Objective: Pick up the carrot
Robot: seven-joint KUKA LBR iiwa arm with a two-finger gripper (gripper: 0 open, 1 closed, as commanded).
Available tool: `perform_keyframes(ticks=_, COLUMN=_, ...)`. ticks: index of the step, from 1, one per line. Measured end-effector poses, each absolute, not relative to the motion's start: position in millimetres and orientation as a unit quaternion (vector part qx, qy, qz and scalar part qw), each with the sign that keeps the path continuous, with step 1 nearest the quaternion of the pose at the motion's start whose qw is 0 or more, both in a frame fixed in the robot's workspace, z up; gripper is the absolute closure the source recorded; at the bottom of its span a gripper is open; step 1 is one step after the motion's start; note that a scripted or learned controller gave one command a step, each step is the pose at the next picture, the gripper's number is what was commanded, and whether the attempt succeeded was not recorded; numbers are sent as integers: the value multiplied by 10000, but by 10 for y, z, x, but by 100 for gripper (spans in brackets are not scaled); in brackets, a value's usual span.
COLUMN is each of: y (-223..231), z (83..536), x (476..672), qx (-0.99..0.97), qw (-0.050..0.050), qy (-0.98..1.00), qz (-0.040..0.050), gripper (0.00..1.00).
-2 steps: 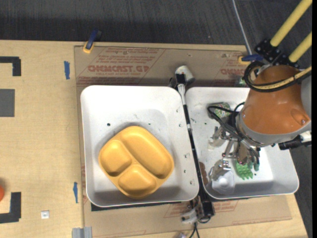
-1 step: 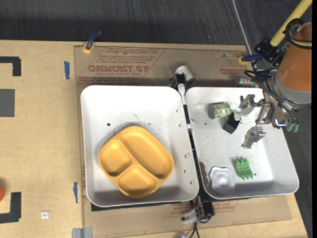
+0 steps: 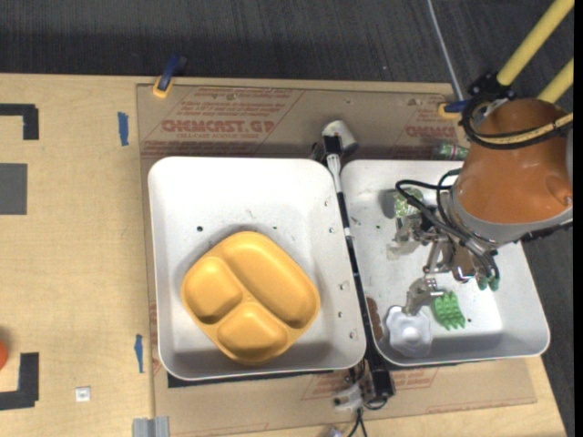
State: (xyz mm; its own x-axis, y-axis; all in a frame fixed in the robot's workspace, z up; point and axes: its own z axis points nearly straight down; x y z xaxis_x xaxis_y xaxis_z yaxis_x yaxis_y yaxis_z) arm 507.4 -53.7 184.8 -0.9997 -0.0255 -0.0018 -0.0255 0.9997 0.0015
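Observation:
My gripper (image 3: 435, 271) hangs low over the middle of the right bin (image 3: 519, 335), below the arm's orange band (image 3: 510, 176). A small green ridged item (image 3: 448, 311) lies just below and right of the gripper. Close by on its lower left sits a pale translucent item (image 3: 407, 328). The arm's body covers the upper right part of this bin and hides whatever lies beneath it.
A yellow divided plate (image 3: 250, 295) takes up the middle of the left bin (image 3: 173, 189). A black cable and clip (image 3: 335, 148) run along the seam between the bins. A small orange-red object (image 3: 3, 355) sits at the bench's far left edge.

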Motion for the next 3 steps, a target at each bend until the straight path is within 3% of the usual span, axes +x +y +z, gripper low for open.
perform_keyframes(ticks=1, y=-961, z=1329, x=4822, qx=-886, qw=9, qy=9961, qz=1, gripper=0)
perform_keyframes(ticks=2, y=-1135, z=1463, x=5431, qx=-897, qw=30, qy=9960, qz=-1, gripper=0)
perform_keyframes(ticks=3, y=-1129, z=1567, x=5445, qx=-885, qw=62, qy=9961, qz=1, gripper=100)
